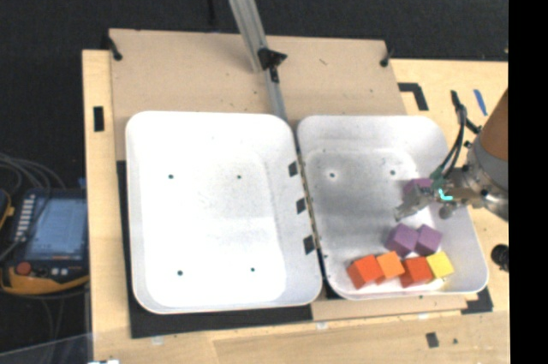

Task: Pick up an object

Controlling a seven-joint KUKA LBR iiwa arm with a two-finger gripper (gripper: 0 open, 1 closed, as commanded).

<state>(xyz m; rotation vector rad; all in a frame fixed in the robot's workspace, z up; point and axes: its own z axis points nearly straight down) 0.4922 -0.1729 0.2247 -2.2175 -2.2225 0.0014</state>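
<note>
My gripper (425,199) reaches in from the right over the right bin (360,148), low above its right side. A small purple block (419,184) shows right at the gripper's tip; whether it is gripped or only lies beside it is unclear. Just below the gripper lie two more purple blocks (402,236) (427,239), side by side. Along the bin's front edge runs a row of an orange-red block (366,271), an orange block (391,265), a red block (417,270) and a yellow block (440,265).
The left bin (214,208) lies beside the right one, with clips (301,204) along the shared rim. A slanted metal pole (244,2) rises behind the bins. A handheld control pendant (51,234) sits off the bench at the left.
</note>
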